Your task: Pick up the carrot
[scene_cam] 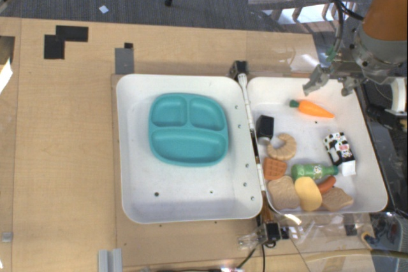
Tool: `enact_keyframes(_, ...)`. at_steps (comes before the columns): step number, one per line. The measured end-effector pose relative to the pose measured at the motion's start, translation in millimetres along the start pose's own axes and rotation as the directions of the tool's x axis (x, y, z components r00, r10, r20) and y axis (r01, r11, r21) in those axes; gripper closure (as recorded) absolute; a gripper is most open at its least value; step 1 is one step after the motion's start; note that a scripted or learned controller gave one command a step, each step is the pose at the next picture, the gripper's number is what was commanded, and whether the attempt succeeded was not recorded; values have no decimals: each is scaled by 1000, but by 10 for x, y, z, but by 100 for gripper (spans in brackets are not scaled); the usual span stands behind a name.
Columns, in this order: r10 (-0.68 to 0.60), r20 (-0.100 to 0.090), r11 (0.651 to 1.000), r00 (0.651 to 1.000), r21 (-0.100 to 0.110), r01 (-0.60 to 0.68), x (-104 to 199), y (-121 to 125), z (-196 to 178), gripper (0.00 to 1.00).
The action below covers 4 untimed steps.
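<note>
pincer (331,81) spread open above carrot (311,108); arm cropped.

Arm enters from upper right, orange band uppermost. Gripper (331,81) hangs above the right bin's (376,156) far edge, fingers (315,82) spread apart, nothing between.

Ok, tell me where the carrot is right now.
The carrot lies in the right bin, near its far edge, apart from the other toy food, just below the gripper.
</note>
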<state>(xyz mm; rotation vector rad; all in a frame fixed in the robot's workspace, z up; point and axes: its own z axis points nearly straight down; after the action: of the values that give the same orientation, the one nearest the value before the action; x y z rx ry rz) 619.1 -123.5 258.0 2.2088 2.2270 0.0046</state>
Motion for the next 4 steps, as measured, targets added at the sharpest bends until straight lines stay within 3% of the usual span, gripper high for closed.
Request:
enact_keyframes(1,106,-1,994,994,8,-106,-161,-33,787,0)
enact_keyframes(2,381,-1,924,924,0,-381,-355,178,1716,0)
enact_keyframes(3,373,-2,928,928,-6,-373,-334,208,1589,100)
enact_keyframes(4,373,-2,928,928,-5,-373,-333,206,1593,0)
